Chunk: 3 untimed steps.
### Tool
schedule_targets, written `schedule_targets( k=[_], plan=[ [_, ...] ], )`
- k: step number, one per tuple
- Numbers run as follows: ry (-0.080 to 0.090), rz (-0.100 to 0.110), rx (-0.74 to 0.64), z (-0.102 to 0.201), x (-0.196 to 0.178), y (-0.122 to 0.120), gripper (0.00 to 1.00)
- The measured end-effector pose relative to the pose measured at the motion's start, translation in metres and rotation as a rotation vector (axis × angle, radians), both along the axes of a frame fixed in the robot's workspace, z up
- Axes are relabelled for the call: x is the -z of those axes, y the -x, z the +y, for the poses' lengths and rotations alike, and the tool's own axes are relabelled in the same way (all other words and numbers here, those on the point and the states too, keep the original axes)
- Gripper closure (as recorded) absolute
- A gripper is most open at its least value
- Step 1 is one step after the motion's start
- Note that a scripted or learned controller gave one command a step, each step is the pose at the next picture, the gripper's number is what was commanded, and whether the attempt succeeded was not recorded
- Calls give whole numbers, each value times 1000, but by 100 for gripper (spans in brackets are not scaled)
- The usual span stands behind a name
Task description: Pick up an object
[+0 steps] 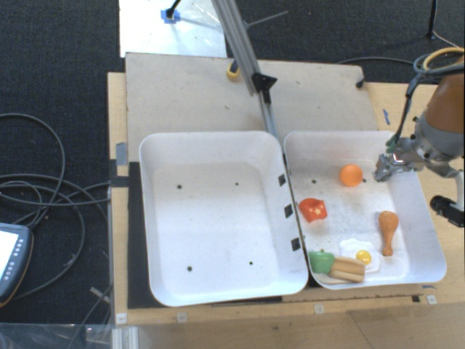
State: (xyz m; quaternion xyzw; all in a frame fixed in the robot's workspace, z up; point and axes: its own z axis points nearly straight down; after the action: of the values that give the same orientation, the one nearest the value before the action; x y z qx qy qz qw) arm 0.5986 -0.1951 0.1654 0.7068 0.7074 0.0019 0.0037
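Observation:
In the right bin (305, 147) lie an orange ball (351, 175), a red pepper piece (313, 209), a brown drumstick (388, 230), a fried egg (361, 254), a green vegetable (320, 260) and a tan bread roll (347, 269). My gripper (387, 167) hangs over the bin's right side, just right of the orange ball and apart from it. Nothing shows between its tips.
The left bin (156, 151) stands beside the right one, with a divider edge carrying black clips between them. A grey pole (240, 38) slants in from the top. Cables and a tablet (11, 257) lie on the dark floor at left.

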Motion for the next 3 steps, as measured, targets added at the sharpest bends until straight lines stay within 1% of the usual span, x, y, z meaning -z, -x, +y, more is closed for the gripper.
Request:
schedule_targets(
  k=[1, 2, 3],
  plan=[
    [0, 1, -5, 1, -47, -9, 100],
    [1, -1, -4, -10, -104, -8, 100],
    [-4, 8, -9, 48, -90, -1, 100]
  ],
)
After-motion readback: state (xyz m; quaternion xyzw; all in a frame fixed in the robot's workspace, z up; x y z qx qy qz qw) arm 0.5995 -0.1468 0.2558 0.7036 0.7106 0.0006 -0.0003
